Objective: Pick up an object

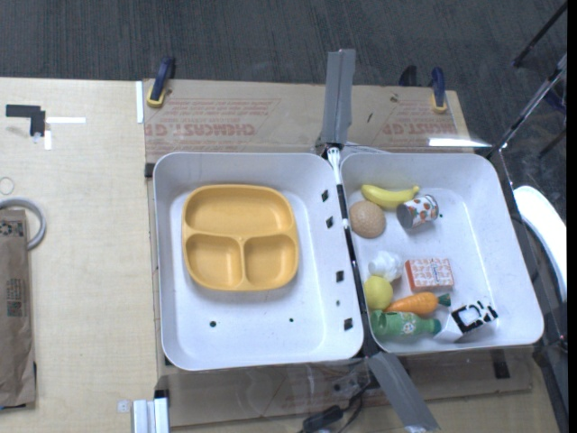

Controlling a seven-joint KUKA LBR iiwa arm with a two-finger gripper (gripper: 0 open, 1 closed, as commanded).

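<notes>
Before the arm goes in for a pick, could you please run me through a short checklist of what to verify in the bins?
1. Objects lie in the right bin: ok, banana, carrot, lemon and others sit there.
2. An object with free space around it: ok, the banana has bare floor above it.
3. Crowding: not ok, carrot, lemon and green bottle touch or overlap.
4. Left bin contents: ok, it holds a yellow divided plate.
5. Divider between bins shut: cannot tell.
</notes>
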